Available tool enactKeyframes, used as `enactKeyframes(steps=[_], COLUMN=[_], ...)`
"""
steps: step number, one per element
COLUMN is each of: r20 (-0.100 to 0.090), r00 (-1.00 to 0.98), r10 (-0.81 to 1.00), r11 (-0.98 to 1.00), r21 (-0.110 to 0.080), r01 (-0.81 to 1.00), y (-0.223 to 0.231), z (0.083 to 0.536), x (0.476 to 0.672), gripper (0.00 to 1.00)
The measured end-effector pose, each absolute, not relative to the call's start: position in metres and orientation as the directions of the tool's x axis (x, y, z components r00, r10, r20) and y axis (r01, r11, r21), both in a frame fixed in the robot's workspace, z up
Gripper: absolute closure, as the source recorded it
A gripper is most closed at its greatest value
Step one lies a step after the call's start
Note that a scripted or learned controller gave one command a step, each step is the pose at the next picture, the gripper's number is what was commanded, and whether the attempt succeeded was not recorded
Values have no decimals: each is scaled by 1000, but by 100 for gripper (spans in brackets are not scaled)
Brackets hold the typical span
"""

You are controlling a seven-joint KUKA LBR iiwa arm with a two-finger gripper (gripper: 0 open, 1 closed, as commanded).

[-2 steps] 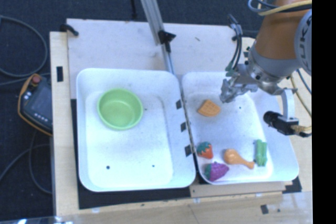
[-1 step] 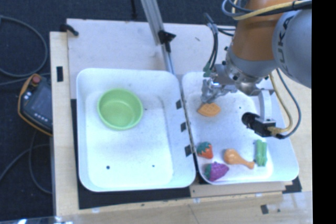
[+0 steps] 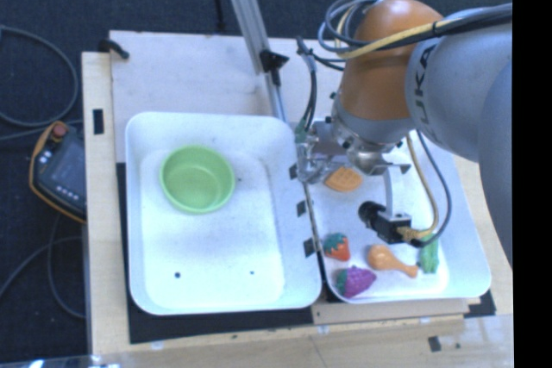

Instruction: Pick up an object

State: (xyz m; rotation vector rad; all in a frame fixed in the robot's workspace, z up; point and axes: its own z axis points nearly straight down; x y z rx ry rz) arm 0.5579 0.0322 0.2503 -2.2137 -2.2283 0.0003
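My gripper (image 3: 326,161) hangs over the upper left part of the right bin (image 3: 466,271), with the wrist above hiding much of it. A flat orange toy (image 3: 345,179) lies right under it and is partly covered, so I cannot tell whether the two touch. Lower in that bin lie a red strawberry (image 3: 336,246), a purple bunch of grapes (image 3: 354,279), an orange drumstick (image 3: 392,260) and a small green piece (image 3: 429,256). A green bowl (image 3: 198,177) sits upright in the left bin (image 3: 216,289).
A black fitting on a cable (image 3: 384,221) dangles from the arm above the right bin's middle. A slanted metal post (image 3: 246,4) rises behind the bins. A yellow-cased pendant (image 3: 59,170) lies left of the bench.
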Motion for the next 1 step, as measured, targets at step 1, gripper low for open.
enactKeyframes(steps=[1], r20=[3], r00=[-9], r10=[1000], r11=[9], r21=[2], r01=[1000], y=[83], z=[256], x=[549], gripper=[100])
